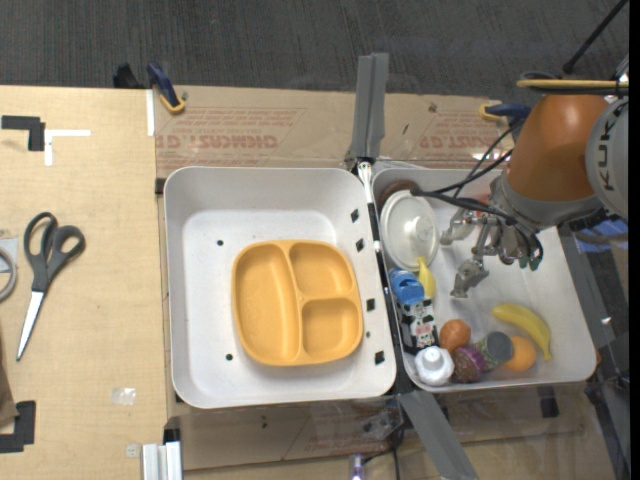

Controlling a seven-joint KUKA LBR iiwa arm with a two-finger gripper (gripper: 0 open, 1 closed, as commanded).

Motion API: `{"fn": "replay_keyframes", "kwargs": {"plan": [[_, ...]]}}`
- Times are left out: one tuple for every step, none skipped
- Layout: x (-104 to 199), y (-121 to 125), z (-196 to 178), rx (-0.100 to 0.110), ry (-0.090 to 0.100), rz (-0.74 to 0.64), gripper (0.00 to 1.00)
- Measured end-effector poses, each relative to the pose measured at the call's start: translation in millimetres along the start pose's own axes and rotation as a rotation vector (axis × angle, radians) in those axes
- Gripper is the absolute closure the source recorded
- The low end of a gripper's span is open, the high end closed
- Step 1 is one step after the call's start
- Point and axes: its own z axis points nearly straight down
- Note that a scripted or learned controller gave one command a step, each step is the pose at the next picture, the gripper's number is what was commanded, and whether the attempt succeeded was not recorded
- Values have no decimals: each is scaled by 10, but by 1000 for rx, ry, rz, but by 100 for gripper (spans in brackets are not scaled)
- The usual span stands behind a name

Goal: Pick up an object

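Over the right bin (570,268) I've got the gripper (470,268) hanging above a bare patch of floor, fingers pointing down with a slim gap showing between them and nothing held, as far as I can make out. Candidates lie along the near side of that bin: a banana (527,324) off to the arm's side, an orange (455,334), a second orange fruit (519,354), a purple lump (470,363). By the divider wall there's a white bowl (408,226), a blue piece (406,288) and a white bottle cap (433,365). Left bin (190,268) carries the yellow divided plate (297,301), lying flat. My call: go for the banana, since it lies apart from the clutter. I'd line the fingers across its narrow width, come straight down, and close only once low. The near cluster is crowded, so a nudge there could scatter things.
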Motion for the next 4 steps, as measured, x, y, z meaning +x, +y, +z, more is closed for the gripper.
{"fn": "replay_keyframes", "kwargs": {"plan": [[199, -833, -709, 0, 1, 114, 0], [651, -626, 9, 0, 4, 307, 0], [639, -618, -66, 1, 4, 303, 100], [638, -616, -66, 1, 4, 303, 0]]}}
